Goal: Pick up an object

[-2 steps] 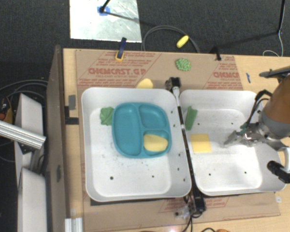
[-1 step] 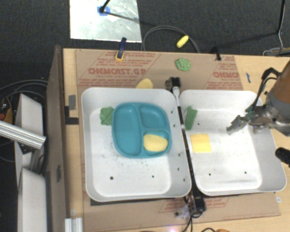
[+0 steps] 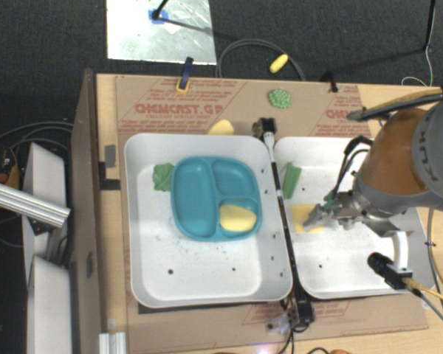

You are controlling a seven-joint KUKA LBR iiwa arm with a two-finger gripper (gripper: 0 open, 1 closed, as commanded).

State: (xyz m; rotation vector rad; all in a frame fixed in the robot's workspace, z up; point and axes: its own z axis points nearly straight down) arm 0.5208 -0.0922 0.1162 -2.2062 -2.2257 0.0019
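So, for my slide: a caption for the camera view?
End effector at a yellow object in the right bin; blue tray left.

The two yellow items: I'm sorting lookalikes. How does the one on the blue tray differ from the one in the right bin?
The yellow item on the blue tray lies in the left bin, rounded and fully visible. The yellow item in the right bin looks flatter, lies on the bin floor and is partly covered by the claw. Both are yellow.

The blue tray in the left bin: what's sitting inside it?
The blue tray has three compartments. A yellow lump lies in the lower right one; the other two show bare blue. A green piece sits outside, against its left edge. Whatever lies under the tray is covered.
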